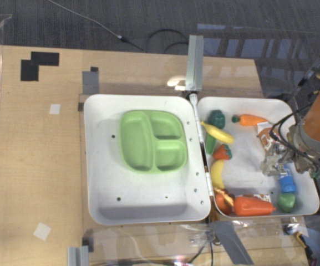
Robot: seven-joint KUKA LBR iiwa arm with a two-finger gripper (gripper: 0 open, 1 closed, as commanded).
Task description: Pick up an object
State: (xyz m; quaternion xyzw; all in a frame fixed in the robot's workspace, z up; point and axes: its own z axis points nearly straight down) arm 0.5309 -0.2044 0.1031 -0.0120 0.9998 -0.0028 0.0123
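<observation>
The nearest candidate is the blue block [287, 183], sitting toward the right wall of the right bin [243, 102], with a green round piece [285, 201] just beside it toward the front; that blue piece reads as the likeliest target, though that is a judgement from how close the tool is to it. The gripper [274, 165] hangs low over the bin floor just to the left of the blue block and just below a crumpled snack packet [266, 139]; how far its pincer is spread I cannot tell from this slanted view, and nothing shows between its tips. To do this well, the tool wants to centre squarely over one item before dropping, not straddle the blue block and the packet; a descent between them would likely nudge both and grip neither. Further out, an orange carrot [252, 120] lies at the back; a yellow banana [217, 133] and a dark green pepper [216, 118] sit by the divider; a red-orange pepper [252, 205] lies along the front. The left bin [101, 204] carries a green divided plate [151, 141], well apart from the action.
</observation>
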